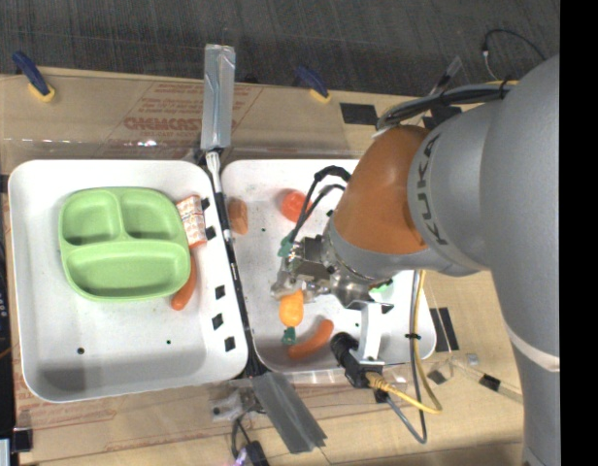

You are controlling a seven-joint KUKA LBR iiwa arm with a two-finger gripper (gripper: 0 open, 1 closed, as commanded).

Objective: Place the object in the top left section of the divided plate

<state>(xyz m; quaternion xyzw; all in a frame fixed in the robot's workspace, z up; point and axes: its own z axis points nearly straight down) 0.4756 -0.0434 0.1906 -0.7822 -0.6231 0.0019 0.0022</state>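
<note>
The gripper (pixel 297 272) hung low in the right bin (pixel 260 178), just above a small orange toy (pixel 291 309); whether its jaws gripped anything could not be told. The green divided plate (pixel 124 244) lay in the left bin (pixel 37 289).

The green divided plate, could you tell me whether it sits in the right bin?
No, the green divided plate lies in the left bin.

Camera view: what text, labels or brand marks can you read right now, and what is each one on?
"KUKA" on the grey arm, lettering running along the link beside the orange band.
Red print on the cardboard sheet behind the bins: too blurred and faint to read.
Label on the small packet beside the green divided plate: too small to read.
</note>
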